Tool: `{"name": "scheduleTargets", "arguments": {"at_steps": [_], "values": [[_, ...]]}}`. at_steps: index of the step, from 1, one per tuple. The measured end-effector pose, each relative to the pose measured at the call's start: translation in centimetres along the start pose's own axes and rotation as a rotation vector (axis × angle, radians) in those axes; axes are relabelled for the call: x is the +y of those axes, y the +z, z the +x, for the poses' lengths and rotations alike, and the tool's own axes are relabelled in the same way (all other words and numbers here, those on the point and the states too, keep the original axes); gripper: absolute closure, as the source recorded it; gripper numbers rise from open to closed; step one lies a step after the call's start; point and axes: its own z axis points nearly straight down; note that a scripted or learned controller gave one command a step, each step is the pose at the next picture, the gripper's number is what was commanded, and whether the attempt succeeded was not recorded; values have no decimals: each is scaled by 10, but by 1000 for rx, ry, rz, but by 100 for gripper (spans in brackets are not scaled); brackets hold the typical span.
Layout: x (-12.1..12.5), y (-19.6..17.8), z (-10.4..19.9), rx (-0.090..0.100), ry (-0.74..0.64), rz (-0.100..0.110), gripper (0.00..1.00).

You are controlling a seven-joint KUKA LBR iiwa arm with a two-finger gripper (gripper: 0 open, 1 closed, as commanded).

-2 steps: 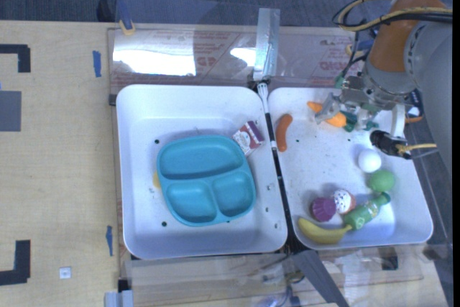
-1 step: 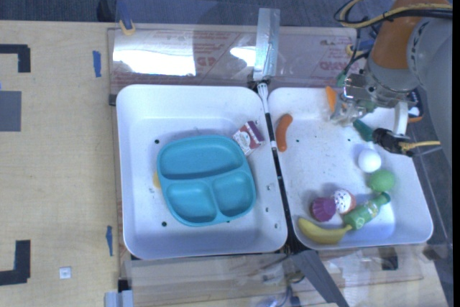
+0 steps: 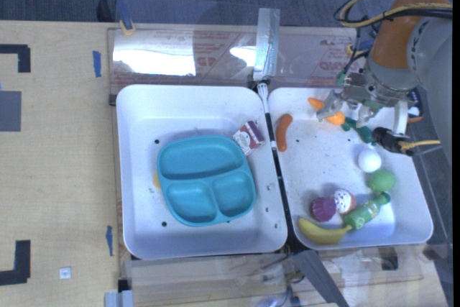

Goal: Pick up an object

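I work in a robotics lab: left of my pincer point(image 3: 348, 110) sit two white bins point(image 3: 136, 176) of toy food on a taped plywood bench point(image 3: 50, 176), cables point(image 3: 366, 0) looping above.

Two shallow white plastic bins point(image 3: 144, 226), smooth, slight sheen, right one speckled. Blue three-compartment plastic tray point(image 3: 206, 180), matt-smooth. Pale wood-look table point(image 3: 54, 176), matt. Clear glossy plastic sheet point(image 3: 180, 54) behind bins, reflective. Yellow plastic-looking banana point(image 3: 321, 231), glossy. White ball point(image 3: 370, 161), smooth. Grey arm point(image 3: 431, 47), smooth casing.
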Motion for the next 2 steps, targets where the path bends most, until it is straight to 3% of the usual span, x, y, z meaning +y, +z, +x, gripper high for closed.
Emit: {"name": "scheduleTargets", "arguments": {"at_steps": [1,2], "values": [[-2,26,5,5,23,9,0],[0,26,-2,5,-134,4,0]]}}
